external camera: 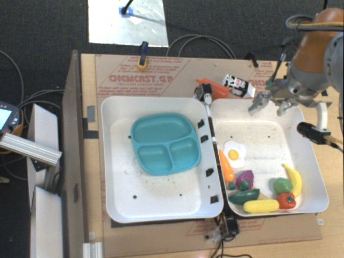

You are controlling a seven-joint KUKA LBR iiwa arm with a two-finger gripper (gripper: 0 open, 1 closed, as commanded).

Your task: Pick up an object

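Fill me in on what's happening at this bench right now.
A grey and orange robot arm reaches in from the right, its gripper open above the far edge of the right bin, holding nothing. Toy foods lie at that bin's near end: a fried egg, a carrot, a purple piece, a banana, corn and a tomato. The left bin holds a teal divided tray. Nothing has been picked up yet.
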